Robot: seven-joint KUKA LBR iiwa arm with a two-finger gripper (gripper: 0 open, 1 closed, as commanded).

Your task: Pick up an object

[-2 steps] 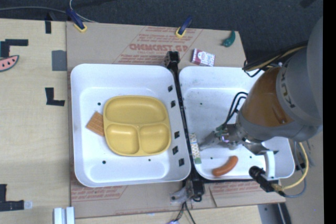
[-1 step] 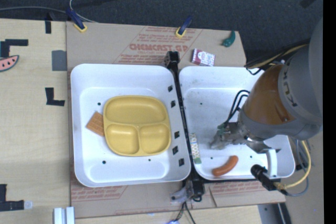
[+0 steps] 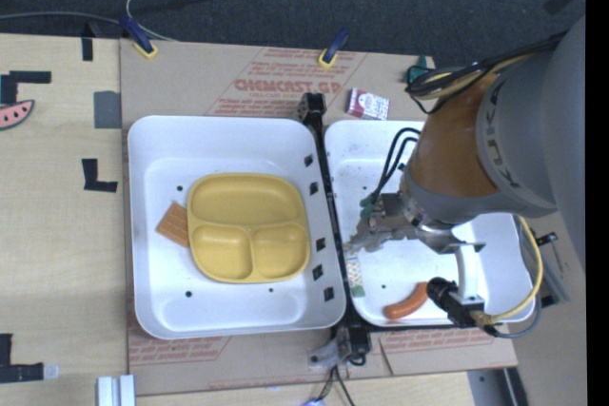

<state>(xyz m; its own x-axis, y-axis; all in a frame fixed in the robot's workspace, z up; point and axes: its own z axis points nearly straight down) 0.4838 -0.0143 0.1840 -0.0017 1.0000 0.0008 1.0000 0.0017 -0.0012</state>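
Partly, the arm (image 3: 476, 147) hides the right bin (image 3: 366, 157) and tool (image 3: 373, 228)

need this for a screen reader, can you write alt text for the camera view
A grey and orange robot arm reaches into the right white bin, its hand low near the bin's left wall, with an orange sausage lying nearby. The left white bin holds a yellow divided plate.
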